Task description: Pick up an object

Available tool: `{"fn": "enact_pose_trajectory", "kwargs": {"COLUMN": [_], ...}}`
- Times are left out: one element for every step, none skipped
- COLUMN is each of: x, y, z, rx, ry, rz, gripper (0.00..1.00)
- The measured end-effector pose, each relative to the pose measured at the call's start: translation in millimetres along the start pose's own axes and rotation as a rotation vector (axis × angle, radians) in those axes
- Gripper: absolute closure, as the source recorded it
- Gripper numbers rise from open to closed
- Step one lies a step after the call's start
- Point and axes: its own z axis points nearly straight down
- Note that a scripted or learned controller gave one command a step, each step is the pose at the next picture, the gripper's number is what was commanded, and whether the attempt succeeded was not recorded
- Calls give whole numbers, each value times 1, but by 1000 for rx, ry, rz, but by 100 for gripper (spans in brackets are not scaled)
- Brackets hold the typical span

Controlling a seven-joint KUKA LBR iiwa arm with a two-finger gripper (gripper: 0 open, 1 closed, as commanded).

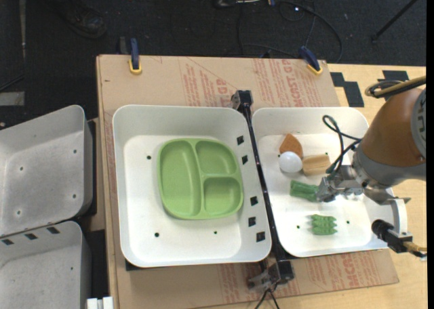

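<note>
**Q:** White plastic is filling most of the bench — what is sitting in it?

**A:** Two shallow white bins are lying side by side on a cardboard sheet [203, 80]. The left bin [132, 165] is holding a smooth, pale green divided plate [201, 179] with rounded corners and three compartments. The right bin [352, 125] is holding five small things: an orange wedge [291, 143] at the far side, a glossy white ball [290, 162] touching it, a tan wooden cylinder [315, 164] lying just right of the ball, a dark green block [303, 190] nearer, and a ridged, bright green piece [323, 224] nearest.

**Q:** Where is the arm reaching?

**A:** It is coming in from the right, grey with an orange band. The metal gripper [329, 189] is hanging low at the right end of the dark green block. I cannot tell whether its jaws are apart or together.
</note>
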Motion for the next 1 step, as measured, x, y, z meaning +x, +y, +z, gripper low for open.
{"fn": "enact_pose_trajectory", "kwargs": {"x": [-1], "y": [-1], "z": [-62], "rx": [-4], "ry": [-2], "rz": [-5], "gripper": [100]}}
